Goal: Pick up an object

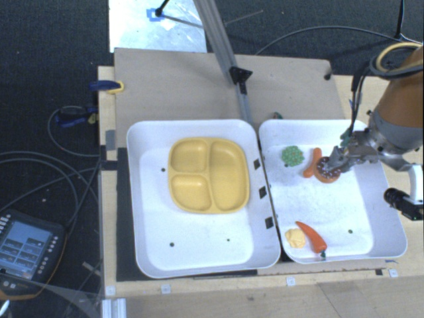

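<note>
Gripper [333,163] low in right bin [381,244], over brown round obj [327,174]

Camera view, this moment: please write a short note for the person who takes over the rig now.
Gripper: low in the right bin, over a brown round object; finger state is unclear and no hold is visible.
Things: green broccoli-like piece and a small orange piece just left of the gripper; a pale yellow piece and an orange-red carrot-like piece near the front wall. Yellow divided plate lies in the left bin.
Done: nothing lifted.
Left: grasp one object and raise it.
</note>
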{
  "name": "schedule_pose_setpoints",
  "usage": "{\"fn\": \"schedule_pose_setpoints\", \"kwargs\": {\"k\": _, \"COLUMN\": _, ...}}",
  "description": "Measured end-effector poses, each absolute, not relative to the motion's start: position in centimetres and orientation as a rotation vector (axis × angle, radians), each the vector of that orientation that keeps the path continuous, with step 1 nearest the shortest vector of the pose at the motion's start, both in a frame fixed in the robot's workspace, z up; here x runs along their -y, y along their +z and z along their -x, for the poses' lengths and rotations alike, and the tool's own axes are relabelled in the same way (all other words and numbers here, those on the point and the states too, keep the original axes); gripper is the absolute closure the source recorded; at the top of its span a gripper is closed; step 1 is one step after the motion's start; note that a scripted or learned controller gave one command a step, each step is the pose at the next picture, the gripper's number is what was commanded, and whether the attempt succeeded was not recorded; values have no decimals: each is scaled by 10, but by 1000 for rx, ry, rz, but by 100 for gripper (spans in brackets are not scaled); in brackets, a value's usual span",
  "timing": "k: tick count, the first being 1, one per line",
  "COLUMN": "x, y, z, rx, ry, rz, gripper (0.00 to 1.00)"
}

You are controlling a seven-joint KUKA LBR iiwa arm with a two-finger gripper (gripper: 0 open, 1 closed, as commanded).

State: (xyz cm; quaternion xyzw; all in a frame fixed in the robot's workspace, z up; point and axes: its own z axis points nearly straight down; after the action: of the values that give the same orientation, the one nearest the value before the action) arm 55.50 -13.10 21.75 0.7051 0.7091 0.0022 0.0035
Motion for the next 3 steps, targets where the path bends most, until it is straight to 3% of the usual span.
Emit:
{"fn": "schedule_pose_setpoints", "kwargs": {"k": 1, "x": 131, "y": 272, "z": -557, "rx": -2224, "ry": 7, "rz": -2209, "gripper": 100}}
{"fn": "schedule_pose_setpoints", "kwargs": {"k": 3, "x": 25, "y": 258, "z": -584, "rx": -2234, "ry": 2, "rz": -2210, "gripper": 100}}
